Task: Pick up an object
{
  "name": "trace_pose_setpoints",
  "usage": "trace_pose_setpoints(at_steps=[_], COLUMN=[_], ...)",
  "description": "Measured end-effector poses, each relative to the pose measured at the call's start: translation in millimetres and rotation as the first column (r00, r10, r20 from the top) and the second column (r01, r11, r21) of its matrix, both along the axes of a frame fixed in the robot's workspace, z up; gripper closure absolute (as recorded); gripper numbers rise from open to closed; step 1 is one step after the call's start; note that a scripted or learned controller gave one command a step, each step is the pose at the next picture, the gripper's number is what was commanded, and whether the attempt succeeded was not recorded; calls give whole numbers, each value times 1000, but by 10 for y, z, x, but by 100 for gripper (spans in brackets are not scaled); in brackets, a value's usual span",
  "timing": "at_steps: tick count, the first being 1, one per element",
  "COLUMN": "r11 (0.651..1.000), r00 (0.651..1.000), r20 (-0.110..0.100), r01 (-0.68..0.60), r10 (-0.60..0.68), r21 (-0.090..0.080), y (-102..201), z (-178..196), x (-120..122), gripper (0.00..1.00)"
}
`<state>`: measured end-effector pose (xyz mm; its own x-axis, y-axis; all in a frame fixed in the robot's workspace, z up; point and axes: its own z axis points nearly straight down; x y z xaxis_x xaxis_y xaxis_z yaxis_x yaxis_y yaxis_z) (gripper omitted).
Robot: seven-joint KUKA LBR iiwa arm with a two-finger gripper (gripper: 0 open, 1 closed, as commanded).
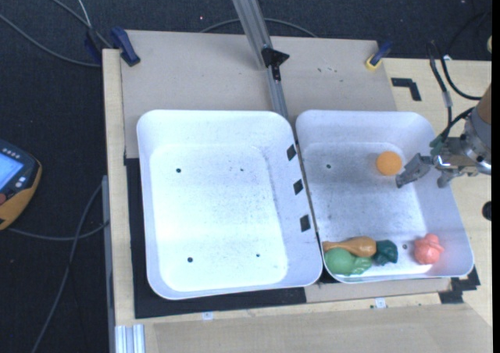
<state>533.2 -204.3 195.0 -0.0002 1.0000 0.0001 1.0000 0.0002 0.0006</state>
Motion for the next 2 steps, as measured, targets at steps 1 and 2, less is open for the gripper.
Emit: trace_pose_setpoints(at_steps=[1,2], r11=[1000,1000], r00=[1000,1000], r20=[7,-8], r01=[0,0], r10=[0,0], r21=[-3,3], y=[-67,102], z=[837,-541], x=[-103,-361], gripper=[0,0])
